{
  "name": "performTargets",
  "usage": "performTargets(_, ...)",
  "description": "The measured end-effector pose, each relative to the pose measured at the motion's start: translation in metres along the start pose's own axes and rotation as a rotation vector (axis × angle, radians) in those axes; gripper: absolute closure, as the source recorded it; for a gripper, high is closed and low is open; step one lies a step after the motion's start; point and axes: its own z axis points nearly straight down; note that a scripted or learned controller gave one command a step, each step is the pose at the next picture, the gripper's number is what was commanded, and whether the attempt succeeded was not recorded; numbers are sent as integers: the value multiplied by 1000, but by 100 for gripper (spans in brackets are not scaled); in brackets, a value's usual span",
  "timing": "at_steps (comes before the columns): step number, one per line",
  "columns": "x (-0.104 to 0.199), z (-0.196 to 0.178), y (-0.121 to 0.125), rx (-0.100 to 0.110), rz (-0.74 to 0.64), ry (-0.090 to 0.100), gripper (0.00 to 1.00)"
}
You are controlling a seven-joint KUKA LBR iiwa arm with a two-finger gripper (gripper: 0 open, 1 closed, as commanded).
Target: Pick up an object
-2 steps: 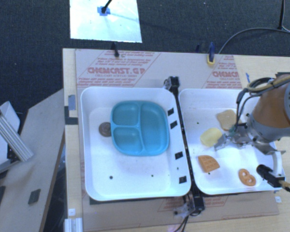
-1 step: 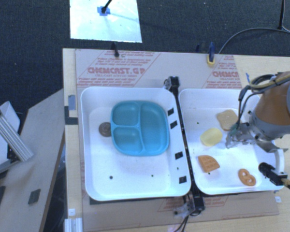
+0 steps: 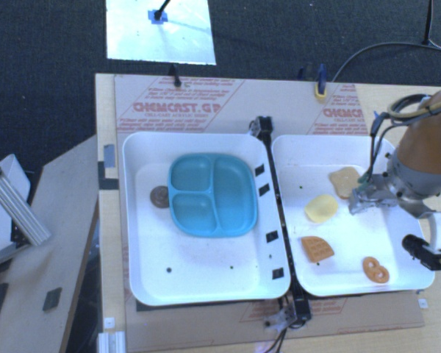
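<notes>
Tool point(image 3: 361, 199) low over right bin point(image 3: 309, 151), near its far-right part, arm entering from view's right. Opening not readable at this angle: can't tell wide or narrow. Nothing visibly gripped.

Candidates, all relative to tool:
- tan flat piece point(image 3: 345, 180): just beside tool, slightly up-left in view, possibly touching the tip, contact not resolvable. Nearest by a clear margin.
- pale yellow disc point(image 3: 321, 208): near, left and a touch lower in view. Roundish, no real long axis.
- orange wedge point(image 3: 317, 248): further, down-left in view. Long side runs roughly left-right.
- pretzel-shaped piece point(image 3: 375, 271): well below tool in view, near bin's front edge.

Left bin point(image 3: 132, 219) with blue divided plate point(image 3: 210, 195) and small brown round thing point(image 3: 159, 196) beside it: well apart, across the divider, not relevant from here.

Key relation: tan piece sits just up-left of tool, so likely target; needs only a small shift that way plus descent. Flat and thin by the look, so probably hard to pinch off bin floor, slip risk high. Yellow disc as fallback, a short move left.
</notes>
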Motion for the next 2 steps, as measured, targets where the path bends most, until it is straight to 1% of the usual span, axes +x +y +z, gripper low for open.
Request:
performTargets(1,6,-45,0,0,0,0,100)
performTargets(2,3,-109,2,-4,-1,-1,100)
